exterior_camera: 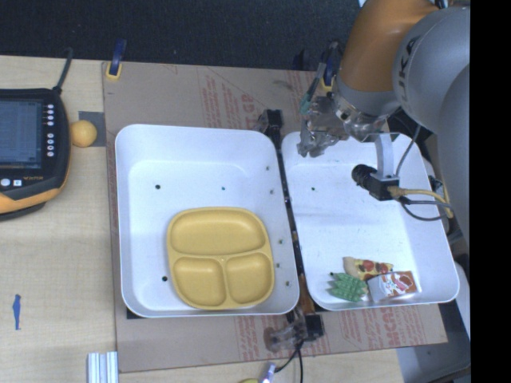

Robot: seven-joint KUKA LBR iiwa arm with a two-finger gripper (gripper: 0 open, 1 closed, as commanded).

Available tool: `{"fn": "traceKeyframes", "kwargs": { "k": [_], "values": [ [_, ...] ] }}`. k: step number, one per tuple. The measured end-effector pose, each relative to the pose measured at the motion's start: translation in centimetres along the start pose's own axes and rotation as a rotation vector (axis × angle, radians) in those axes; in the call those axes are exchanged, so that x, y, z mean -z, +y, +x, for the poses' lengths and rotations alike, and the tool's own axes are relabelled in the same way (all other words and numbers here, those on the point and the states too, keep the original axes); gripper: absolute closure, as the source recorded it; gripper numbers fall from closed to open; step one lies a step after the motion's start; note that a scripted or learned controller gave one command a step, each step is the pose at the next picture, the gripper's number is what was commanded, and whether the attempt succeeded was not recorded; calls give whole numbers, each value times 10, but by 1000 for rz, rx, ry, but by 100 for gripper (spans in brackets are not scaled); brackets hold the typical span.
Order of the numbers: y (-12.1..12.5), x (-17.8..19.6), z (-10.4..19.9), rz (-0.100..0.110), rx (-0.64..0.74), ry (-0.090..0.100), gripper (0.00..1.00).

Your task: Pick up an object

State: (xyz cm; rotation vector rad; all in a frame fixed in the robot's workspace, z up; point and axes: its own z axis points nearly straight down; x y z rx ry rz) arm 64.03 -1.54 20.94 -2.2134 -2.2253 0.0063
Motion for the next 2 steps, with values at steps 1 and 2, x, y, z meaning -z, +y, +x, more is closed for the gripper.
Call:
{"fn": "traceKeyframes", "kwargs": {
  "k": [1,2],
  "values": [
    [-9,30,-29,-2,-3,1,100],
    [-9,40,-29,0,-1,1,100]
  ]
}}
